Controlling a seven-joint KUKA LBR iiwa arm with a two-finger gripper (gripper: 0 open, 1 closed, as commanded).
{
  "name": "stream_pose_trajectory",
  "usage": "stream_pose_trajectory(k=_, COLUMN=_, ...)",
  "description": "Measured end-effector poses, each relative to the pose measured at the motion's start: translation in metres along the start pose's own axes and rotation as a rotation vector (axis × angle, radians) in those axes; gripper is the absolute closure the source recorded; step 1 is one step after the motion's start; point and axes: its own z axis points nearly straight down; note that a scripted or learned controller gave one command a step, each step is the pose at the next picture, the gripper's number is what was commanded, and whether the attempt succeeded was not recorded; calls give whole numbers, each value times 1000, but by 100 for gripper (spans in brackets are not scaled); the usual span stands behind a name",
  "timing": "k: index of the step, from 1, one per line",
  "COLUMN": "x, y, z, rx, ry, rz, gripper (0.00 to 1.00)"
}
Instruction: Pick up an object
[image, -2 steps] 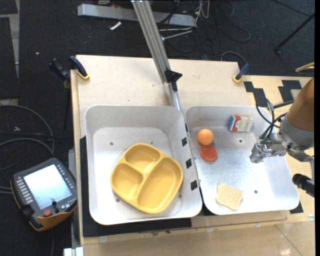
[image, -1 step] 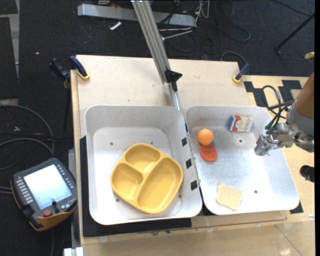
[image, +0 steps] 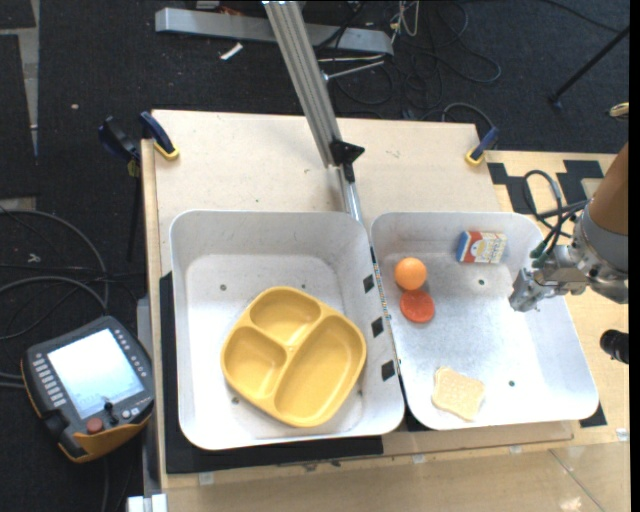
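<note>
You are looking at a pick that, by my reading, is not yet made. The gripper (image: 524, 296) is hanging over the right bin (image: 560, 375) at about three o'clock of its floor, with nothing between its fingers as far as the camera view shows; whether its jaws are spread or pressed together I cannot tell at this slant.

The candidates are all lying on that bin's floor, apart from the gripper:
- a small carton (image: 481, 246) at one o'clock, the nearest
- an orange ball (image: 410, 272) at ten o'clock, touching a red disc (image: 418, 307) just below it
- a pale bread slice (image: 458, 393) at six o'clock

A yellow divided plate (image: 294, 355) is sitting in the left bin (image: 200, 250). Descending, closing and lifting are all remaining.
</note>
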Motion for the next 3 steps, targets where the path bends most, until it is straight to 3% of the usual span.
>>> stream_pose_trajectory(k=2, x=106, y=-2, z=8, rx=2, ry=3, rz=-6, gripper=100)
stream_pose_trajectory(k=3, x=157, y=-7, z=-7, rx=0, ry=3, rz=-6, gripper=100)
